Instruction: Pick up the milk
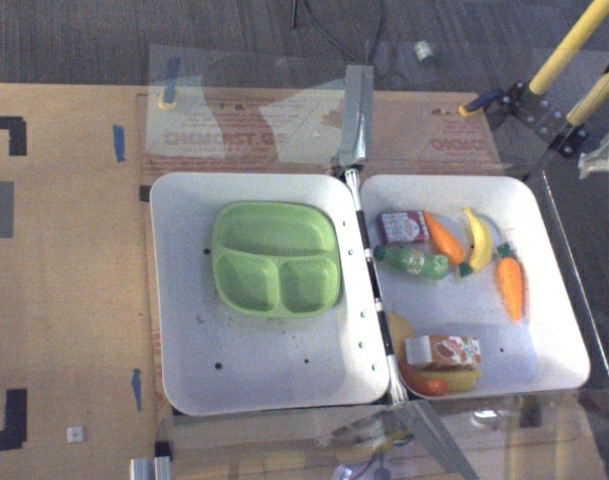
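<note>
The milk (443, 350) is a small white carton with an orange-red label. It lies on its side near the front of the right bin (554, 268). It rests against a hot dog toy (439, 381) at the bin's front wall. Nothing is touching or holding the carton.
Further back, the right bin holds a maroon box (402, 228), a green bottle (414, 261), two carrots (444, 238) (510, 286) and a banana (476, 240). A green divided plate (276, 259) sits in the left bin (184, 348). Yellow stand legs (574, 38) rise at the top right.
</note>
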Action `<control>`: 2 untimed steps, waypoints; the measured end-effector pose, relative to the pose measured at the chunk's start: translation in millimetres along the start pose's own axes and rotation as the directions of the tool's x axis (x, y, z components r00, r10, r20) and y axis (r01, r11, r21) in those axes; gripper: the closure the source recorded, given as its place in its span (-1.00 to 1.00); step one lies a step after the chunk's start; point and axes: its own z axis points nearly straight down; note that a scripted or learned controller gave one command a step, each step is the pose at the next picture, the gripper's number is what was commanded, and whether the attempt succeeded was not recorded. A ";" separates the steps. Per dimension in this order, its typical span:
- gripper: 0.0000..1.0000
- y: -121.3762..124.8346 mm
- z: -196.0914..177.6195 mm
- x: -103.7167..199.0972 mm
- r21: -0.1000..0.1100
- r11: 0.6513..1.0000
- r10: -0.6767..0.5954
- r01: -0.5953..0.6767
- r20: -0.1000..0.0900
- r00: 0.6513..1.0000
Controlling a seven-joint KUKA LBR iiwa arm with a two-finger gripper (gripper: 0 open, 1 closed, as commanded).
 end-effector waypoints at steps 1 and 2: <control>-1.00 -9.2 0.0 69.3 -0.002 1.000 -0.020 0.020 -0.001 1.000; -1.00 -93.7 191.6 108.9 0.002 0.976 -0.217 0.217 -0.002 0.976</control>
